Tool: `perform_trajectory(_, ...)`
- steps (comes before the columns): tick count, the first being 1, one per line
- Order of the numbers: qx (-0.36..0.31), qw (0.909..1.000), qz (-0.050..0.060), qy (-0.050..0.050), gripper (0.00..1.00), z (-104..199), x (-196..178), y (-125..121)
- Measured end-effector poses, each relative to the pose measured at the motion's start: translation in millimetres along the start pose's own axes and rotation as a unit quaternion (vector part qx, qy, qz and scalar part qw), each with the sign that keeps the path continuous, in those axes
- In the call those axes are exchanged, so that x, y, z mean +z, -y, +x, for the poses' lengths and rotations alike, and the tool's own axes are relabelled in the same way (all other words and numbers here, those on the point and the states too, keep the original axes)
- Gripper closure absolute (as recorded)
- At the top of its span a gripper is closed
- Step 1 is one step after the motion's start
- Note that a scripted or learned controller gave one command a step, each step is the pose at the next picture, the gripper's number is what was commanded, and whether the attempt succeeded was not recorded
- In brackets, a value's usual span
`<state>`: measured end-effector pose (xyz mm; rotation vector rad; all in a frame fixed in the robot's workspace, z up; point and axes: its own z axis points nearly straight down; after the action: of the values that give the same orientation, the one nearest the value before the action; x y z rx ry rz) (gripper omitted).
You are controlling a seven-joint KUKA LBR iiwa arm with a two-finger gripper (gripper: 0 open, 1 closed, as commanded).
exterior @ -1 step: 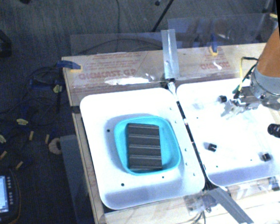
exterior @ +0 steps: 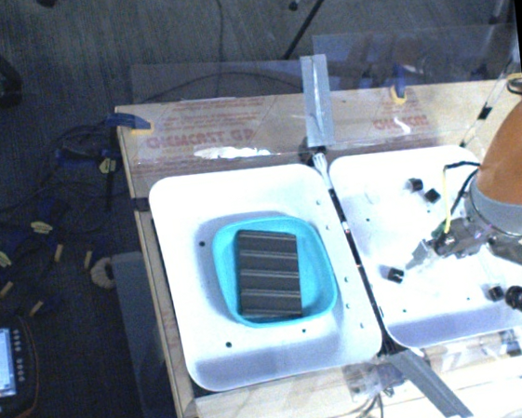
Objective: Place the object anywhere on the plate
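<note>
Gripper (exterior: 415, 259) low over rt bin (exterior: 387, 325), finger state can't tell, 1 dark ridged block (exterior: 269, 273) on 1 blue plate (exterior: 321, 281) to its left, 2 white bins.

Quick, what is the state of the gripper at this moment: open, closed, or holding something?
Gripper: cannot be told. It is over the right bin. The dark ridged object lies on the blue plate in the left bin.

Your bench (exterior: 233, 131): a brown top carrying two shallow white bins side by side. The right bin (exterior: 384, 217) lies directly beneath the gripper (exterior: 423, 255). The left bin (exterior: 198, 351) sits well to the gripper's left, across the centre divider.
</note>
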<state>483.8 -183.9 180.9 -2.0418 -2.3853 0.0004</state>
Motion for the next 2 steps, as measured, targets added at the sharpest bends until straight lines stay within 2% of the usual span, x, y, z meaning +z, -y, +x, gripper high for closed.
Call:
perform_trajectory(1, 0.0, 1.0, 0.0, 0.0, 0.0, 0, 0, 0)
perform_trajectory(2, 0.07, 0.9975, -0.001, 0.003, 0.0, -46, -129, -28)
